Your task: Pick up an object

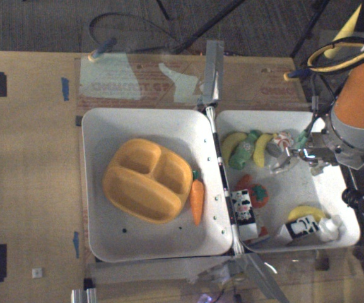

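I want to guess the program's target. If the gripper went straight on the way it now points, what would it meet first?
Pointing toward the view's left, the gripper would probably meet the yellow banana first, with the green toy just beyond it. Its height above the right bin is unclear.

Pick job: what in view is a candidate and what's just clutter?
Candidates, right bin: yellow toys, green toy, red toy, black-and-white cartons, gripper above them.
Lying about, left bin: orange tray, carrot. Blue tape on bench.
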